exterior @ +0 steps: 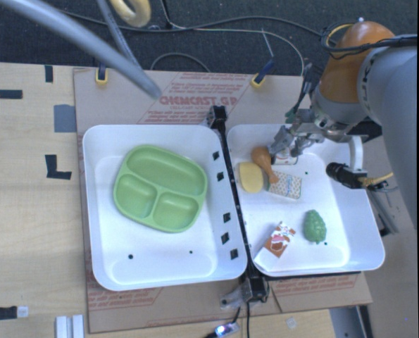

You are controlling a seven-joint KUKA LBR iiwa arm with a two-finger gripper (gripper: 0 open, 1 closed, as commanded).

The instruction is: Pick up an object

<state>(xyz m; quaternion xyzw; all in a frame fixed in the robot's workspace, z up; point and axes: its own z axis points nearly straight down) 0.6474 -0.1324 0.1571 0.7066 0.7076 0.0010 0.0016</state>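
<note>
Hovering pincer (288,145), grip state unclear, beside drumstick (263,162), yellow piece (250,177), patterned packet (286,185)

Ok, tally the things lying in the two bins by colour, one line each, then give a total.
Green: 2 (divided plate, bumpy lump)
Yellow: 1 (round piece)
Orange-brown: 1 (drumstick-like piece)
Speckled pale: 1 (flat packet)
Red and white: 1 (small carton)
Total: 6

green plate (160,187): three compartments, in left bin (100,210), well left of gripper (292,144)
right bin (350,213): below gripper
cardboard sheet (188,101): red print, under both bins
black tape marks (54,166): bench, far left of gripper
</note>
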